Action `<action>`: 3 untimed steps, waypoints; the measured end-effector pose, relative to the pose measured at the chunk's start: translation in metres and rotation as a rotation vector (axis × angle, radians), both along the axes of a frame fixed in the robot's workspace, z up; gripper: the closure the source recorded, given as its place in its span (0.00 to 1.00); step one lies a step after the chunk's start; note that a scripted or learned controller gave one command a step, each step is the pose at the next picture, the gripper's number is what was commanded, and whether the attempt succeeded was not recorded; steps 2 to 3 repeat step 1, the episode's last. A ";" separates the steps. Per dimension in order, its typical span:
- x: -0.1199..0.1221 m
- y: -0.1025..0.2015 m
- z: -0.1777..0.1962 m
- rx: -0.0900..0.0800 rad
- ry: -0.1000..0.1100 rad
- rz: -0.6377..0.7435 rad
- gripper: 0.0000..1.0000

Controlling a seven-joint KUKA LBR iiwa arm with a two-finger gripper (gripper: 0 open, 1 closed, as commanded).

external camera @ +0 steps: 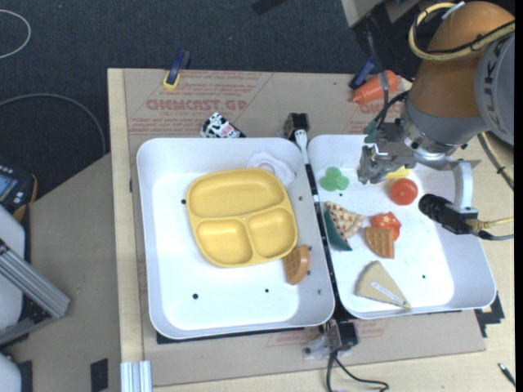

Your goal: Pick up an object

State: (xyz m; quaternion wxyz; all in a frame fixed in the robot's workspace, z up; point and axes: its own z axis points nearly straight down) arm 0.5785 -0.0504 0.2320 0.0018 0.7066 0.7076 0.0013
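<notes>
hand point(373, 170) low over right bin point(458, 288), near its 11 o'clock corner; finger opening impossible to tell, nothing seen held | green piece point(333, 179) just at hand's 9 o'clock, red tomato point(403, 191) at its 4 o'clock | yellow sectioned plate point(242, 216) in left bin point(163, 292) | bench point(131, 113) of brown board, dark carpet point(98, 23) beyond

I can read one piece of lettering: red print on the brown board point(245, 96) under the two bins, on the strip of it just behind the left white bin point(155, 219). The large line looks like "CHEMCAST GP", its last letters faint, so I am unsure of them. Smaller red lines run above and below that word, too fine for me to read. I make out no other text.
</notes>
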 end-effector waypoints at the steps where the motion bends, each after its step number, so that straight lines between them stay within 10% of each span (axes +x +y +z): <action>1: -0.006 -0.010 0.002 0.001 0.005 -0.002 1.00; 3: -0.006 -0.010 0.002 0.001 0.005 -0.002 1.00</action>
